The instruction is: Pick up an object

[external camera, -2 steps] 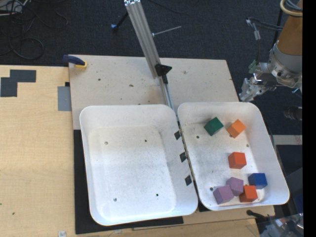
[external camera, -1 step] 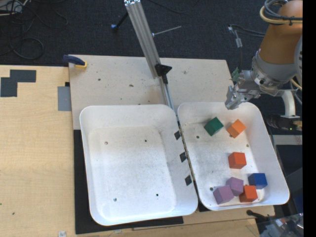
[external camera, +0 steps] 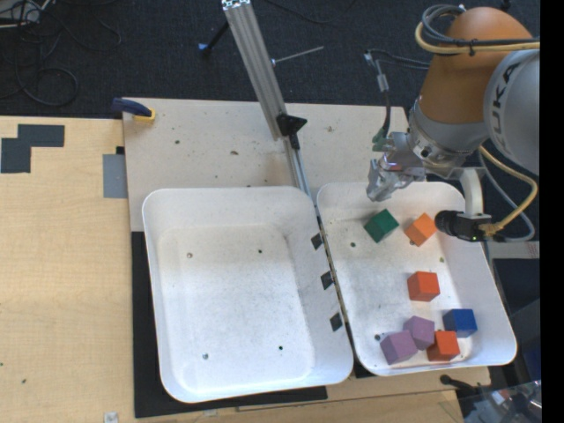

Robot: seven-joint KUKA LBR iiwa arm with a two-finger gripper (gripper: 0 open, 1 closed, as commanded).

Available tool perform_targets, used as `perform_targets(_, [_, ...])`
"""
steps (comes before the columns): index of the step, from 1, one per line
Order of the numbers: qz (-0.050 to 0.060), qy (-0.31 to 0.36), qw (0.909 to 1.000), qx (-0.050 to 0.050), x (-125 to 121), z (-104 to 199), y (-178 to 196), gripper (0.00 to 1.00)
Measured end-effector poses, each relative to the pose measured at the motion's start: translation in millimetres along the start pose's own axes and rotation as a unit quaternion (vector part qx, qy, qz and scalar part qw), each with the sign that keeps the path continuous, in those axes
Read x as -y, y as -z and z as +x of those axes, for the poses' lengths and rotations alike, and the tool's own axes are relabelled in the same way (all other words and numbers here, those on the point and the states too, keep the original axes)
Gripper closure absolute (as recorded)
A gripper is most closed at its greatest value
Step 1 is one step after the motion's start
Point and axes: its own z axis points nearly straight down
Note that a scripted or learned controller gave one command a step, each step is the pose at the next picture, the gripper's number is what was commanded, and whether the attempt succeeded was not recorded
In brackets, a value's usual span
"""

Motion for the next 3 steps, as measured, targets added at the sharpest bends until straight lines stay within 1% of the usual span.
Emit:
perform_targets(1, [0.0, -0.001, 1.0, 0.0, 2, 44, -11, 1.0])
perform_targets(2, [0.0, 0.0, 1.0, 0.0, 10, 103, -7, 1.0])
perform_targets(3, [-0.001, 0.0, 1.0, 0.001, 17, 155, -2, 1.0])
